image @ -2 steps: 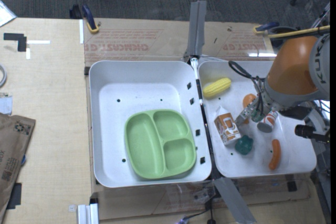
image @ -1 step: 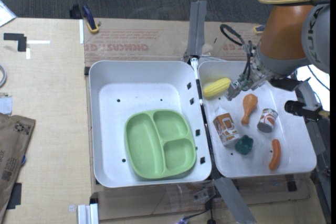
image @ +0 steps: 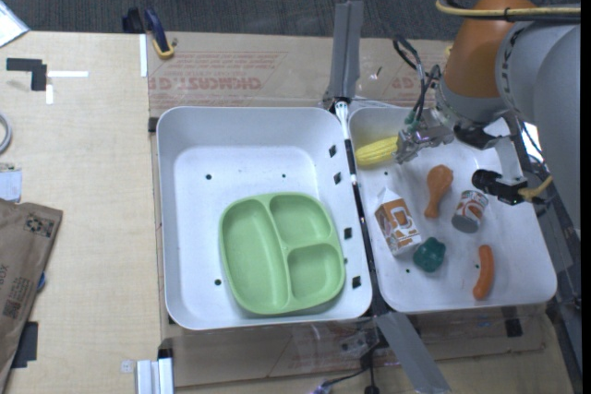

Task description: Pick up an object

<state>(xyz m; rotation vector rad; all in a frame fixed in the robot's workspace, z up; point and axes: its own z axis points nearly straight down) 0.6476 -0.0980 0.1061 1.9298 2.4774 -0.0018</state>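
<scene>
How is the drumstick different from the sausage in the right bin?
The drumstick is tan-orange with one thick end; the sausage is redder and evenly slim. The drumstick lies farther back, the sausage near the front edge. Both lie in the right bin, apart from the gripper.

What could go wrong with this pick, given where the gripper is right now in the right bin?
The gripper is at one end of the yellow corn toy, which lies against the right bin's wall near the divider; a grab at the end could slip off or push the toy into the corner. The chicken drumstick toy and small can lie close under the arm, so a sideways sweep might knock them.
</scene>
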